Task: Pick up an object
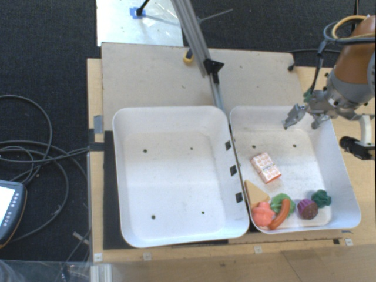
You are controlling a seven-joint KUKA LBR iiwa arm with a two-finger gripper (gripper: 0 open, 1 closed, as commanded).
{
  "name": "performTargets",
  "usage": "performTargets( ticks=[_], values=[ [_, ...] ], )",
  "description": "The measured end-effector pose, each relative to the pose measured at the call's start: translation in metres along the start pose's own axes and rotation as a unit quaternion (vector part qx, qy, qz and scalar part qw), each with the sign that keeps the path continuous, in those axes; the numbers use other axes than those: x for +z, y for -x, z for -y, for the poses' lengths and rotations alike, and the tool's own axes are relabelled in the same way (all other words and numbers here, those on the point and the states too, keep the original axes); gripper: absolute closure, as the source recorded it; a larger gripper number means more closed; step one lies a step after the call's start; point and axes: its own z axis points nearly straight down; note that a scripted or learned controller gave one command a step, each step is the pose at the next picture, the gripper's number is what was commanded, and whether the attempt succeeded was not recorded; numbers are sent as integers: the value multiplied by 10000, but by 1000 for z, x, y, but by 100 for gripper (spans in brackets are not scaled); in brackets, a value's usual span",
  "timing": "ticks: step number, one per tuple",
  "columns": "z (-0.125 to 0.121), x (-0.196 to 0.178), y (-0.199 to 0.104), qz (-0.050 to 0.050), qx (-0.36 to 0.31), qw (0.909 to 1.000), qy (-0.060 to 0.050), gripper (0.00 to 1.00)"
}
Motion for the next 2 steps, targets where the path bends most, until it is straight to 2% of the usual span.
performTargets(
  ticks=[1,2],
  values=[
    [-2,63,-1,-1,4,10000,-5,0],
    [-2,93,-1,3,-1,10000,9,0]
  ],
)
